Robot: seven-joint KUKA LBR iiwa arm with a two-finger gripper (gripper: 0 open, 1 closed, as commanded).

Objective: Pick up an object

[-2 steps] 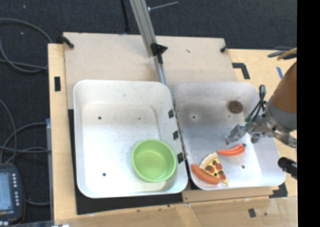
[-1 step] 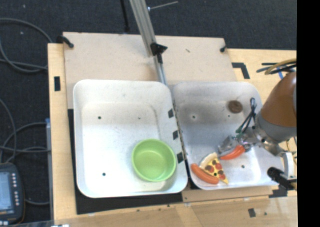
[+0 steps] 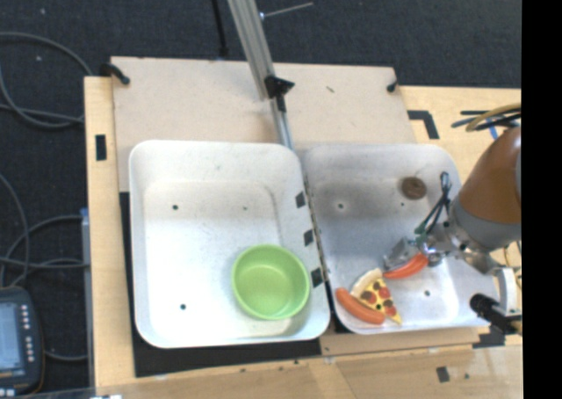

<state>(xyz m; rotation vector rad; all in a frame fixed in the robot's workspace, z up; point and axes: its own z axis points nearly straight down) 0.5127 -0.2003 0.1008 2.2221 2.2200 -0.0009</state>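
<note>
So the thing getting picked looks like a small orange-red piece, maybe a toy chili or carrot (image 3: 407, 267), lying in the right bin (image 3: 369, 173) toward its near right part. The gripper (image 3: 402, 257) is right down on it, touching its left end, and honestly I can't tell if the fingers are spread or pinching it, it's all a grey blur there. Just in front of that, by the bin's near edge, there's a toy pizza slice (image 3: 378, 293) with a hot dog (image 3: 359, 307) tucked against its left side, the two touching. Further back in the same bin sits a little brown round thing (image 3: 413, 186), well apart from the rest. The arm (image 3: 492, 191) comes in from the right, orange band up top, grey below. Over in the left bin (image 3: 176, 186) a green bowl (image 3: 270, 280) sits upright near the front right corner. Both bins rest on a wooden bench (image 3: 351, 94), and a metal pole (image 3: 250, 24) slants up from behind where the bins meet.
</note>
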